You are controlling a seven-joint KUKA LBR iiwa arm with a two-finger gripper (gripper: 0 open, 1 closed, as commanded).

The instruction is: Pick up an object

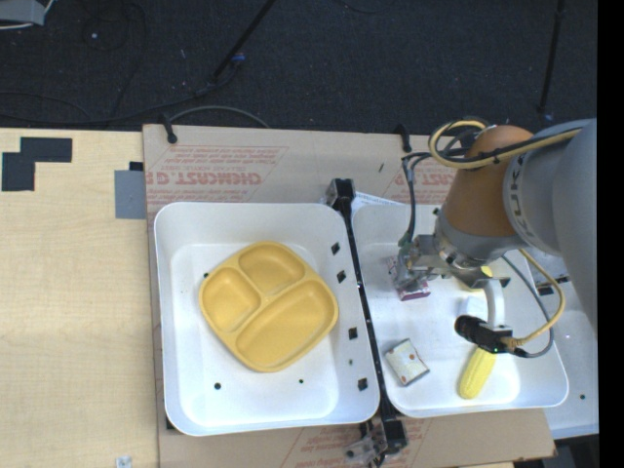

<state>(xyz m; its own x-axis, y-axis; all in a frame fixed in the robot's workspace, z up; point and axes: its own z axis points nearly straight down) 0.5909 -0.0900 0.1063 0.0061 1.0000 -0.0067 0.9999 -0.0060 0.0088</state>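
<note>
My gripper is low in the right bin, near its back left part. A small dark red thing lies right at its tip, partly hidden by it. Whether that thing is gripped cannot be made out. Toward the front of the same bin, a small white box with a red mark lies by the left wall. A yellow corn-shaped object rests to the right of the box.
The left bin holds a yellow divided plate in its middle. A black divider runs between the two bins. The grey arm with its orange band reaches in over the right bin's back right.
</note>
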